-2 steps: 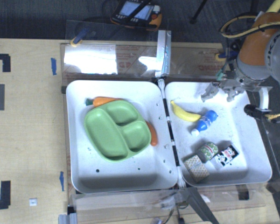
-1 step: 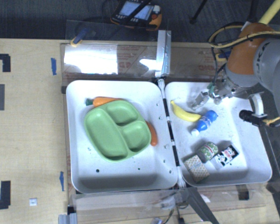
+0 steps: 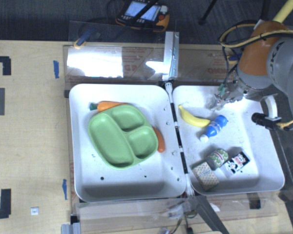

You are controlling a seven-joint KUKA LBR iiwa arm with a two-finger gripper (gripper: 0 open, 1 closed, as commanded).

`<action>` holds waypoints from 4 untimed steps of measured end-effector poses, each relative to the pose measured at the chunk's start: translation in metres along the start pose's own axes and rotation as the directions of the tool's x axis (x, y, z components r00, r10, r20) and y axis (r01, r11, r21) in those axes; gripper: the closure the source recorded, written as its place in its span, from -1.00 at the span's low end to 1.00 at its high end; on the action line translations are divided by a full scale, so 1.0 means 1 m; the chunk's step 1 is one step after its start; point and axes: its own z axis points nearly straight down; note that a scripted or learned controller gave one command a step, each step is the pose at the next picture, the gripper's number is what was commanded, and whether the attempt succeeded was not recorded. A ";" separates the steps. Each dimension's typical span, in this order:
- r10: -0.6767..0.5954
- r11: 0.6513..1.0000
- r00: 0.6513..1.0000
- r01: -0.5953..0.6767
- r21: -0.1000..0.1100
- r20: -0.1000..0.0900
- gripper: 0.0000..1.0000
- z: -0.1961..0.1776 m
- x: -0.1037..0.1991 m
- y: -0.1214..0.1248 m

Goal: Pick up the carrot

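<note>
One carrot lies in the left bin, well apart from the end effector.

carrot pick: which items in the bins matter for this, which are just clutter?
Matters:
- carrot, left bin, mostly hidden under the green divided plate
- gripper, over the right bin's far edge

Clutter:
- banana, right bin
- blue bottle
- small round tin
- black-and-white carton
- patterned packet
</note>
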 end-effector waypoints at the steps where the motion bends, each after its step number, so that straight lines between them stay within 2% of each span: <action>1: 0.325 0.946 0.946 -0.325 0.003 0.002 1.00 -0.102 -0.010 -0.004; 2: 0.632 0.775 0.775 -0.632 0.007 0.003 1.00 -0.077 -0.009 -0.005; 3: 0.842 0.540 0.540 -0.842 0.003 0.005 1.00 -0.098 0.030 0.005; 4: 0.993 0.120 0.121 -0.993 0.002 0.007 1.00 -0.104 0.026 -0.006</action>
